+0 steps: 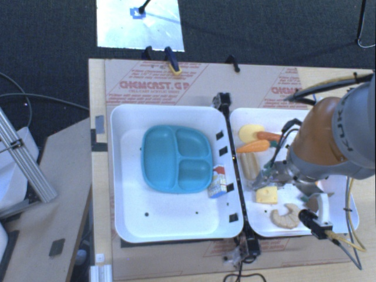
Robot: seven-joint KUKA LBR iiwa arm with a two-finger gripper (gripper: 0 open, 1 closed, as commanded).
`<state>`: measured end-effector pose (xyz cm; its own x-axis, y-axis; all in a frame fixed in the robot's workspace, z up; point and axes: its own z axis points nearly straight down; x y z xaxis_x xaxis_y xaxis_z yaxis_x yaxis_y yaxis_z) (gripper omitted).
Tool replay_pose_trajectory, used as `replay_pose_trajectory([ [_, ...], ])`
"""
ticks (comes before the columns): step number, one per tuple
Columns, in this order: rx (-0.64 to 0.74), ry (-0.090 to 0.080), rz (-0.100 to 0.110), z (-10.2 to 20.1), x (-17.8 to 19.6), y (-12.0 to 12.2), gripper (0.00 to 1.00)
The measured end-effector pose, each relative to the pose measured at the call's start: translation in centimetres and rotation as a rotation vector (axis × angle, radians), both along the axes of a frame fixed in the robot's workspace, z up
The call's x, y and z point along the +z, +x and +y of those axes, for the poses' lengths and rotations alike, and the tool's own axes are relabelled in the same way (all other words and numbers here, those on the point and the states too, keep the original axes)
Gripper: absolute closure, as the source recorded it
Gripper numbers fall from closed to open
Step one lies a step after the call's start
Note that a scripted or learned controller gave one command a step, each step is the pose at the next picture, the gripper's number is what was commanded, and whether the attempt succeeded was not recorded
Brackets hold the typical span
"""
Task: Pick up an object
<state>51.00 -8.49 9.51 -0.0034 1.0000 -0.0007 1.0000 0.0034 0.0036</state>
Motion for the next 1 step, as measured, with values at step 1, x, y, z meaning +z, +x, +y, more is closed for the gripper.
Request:
replay_pose_trajectory([
  [1,0.012,0.005,-0.008,8.91,9.46,2.28,1.0],
])
